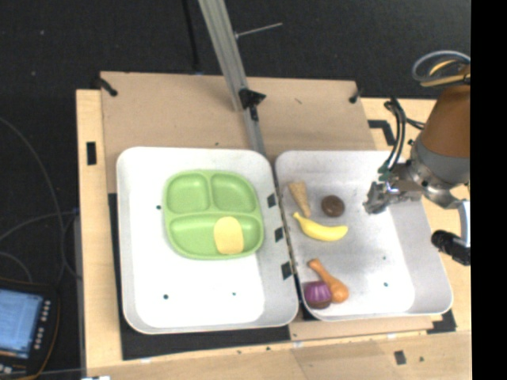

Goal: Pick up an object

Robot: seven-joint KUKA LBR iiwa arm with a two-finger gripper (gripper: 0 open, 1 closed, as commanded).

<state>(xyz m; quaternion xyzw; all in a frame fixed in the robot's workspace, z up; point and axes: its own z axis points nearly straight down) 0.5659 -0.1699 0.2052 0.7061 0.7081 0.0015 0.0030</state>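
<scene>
- A metal pole [230,58] slants over the desk [198,109].
- Left bin [142,291]: green plate [210,212], yellow piece [229,234].
- Right bin [396,283]: banana [321,229], brown ball [333,206], carrot [326,279], purple item [317,294].
- The tool [379,198] hovers beside the ball; its opening cannot be told.

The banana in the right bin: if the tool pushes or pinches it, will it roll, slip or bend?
The banana looks like moulded plastic, so it is probably stiff and light. Its curve lies flat on the right bin, so a push would likely spin or slide it rather than roll it. The glossy skin may slip in the tool.
</scene>
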